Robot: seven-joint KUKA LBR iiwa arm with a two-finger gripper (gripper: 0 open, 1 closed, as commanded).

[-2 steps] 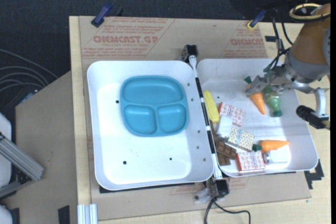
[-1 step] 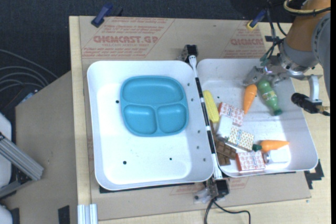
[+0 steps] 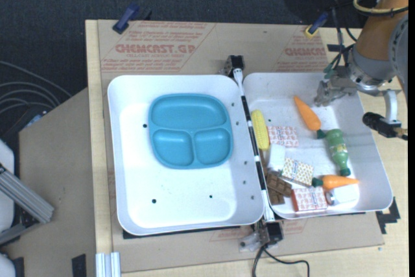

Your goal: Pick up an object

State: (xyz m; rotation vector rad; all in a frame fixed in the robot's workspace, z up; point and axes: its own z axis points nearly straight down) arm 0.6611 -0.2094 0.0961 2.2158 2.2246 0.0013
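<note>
Gripper (image 3: pixel 326 93): poised over right bin (image 3: pixel 379 168) at its 12 o'clock rim; opening impossible to judge, nothing seen held.
Carrot (image 3: pixel 307 113): at gripper's 7 o'clock, nearest candidate (lying loose, apart from clutter).
Left bin (image 3: pixel 123 159): bears blue tray (image 3: pixel 190 130), likely a drop spot.

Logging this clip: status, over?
Gripper over right bin's far edge, nothing held. Nearest carrot lying free. Path clear.

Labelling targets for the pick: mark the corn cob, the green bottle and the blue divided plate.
corn cob (image 3: pixel 260 128), camera view, middle of the yellow cob.
green bottle (image 3: pixel 337 150), camera view, on its body.
blue divided plate (image 3: pixel 190 110), camera view, floor of the large upper compartment.
</note>
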